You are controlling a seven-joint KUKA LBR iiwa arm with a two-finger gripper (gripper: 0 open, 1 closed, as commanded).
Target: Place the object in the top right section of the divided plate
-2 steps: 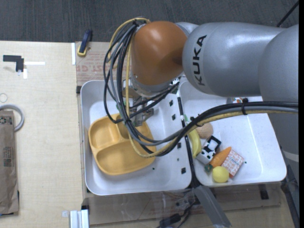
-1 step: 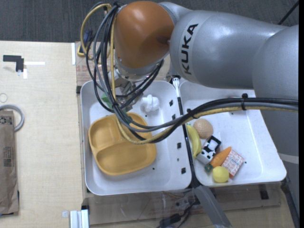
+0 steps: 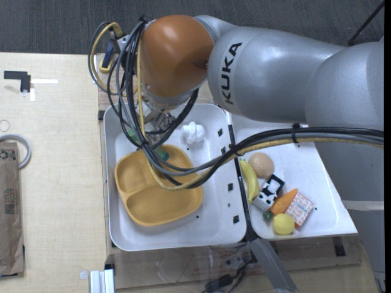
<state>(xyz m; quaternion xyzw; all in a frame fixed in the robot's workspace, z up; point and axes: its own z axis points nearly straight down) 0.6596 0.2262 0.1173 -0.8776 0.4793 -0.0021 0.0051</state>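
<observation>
A yellow divided plate [image 3: 153, 194] lies in the left white bin [image 3: 208, 224]. My gripper [image 3: 157, 124] hangs straight below the orange wrist band, over the plate's far edge, and is largely hidden by the wrist and a bundle of cables. A small green thing [image 3: 163, 155] peeks out between the cables at the plate's upper right section; I cannot tell whether it rests on the plate or is held. A white crumpled object [image 3: 192, 133] lies in the bin just right of the gripper.
The right bin [image 3: 324, 218] holds a banana [image 3: 248, 179], a tan ball [image 3: 261, 163], a black-and-white die [image 3: 269, 194], a carrot [image 3: 284, 201], a lemon [image 3: 283, 224] and a red-white packet [image 3: 300, 209]. Black and yellow cables [image 3: 183, 179] drape over the plate. Wooden bench lies to the left.
</observation>
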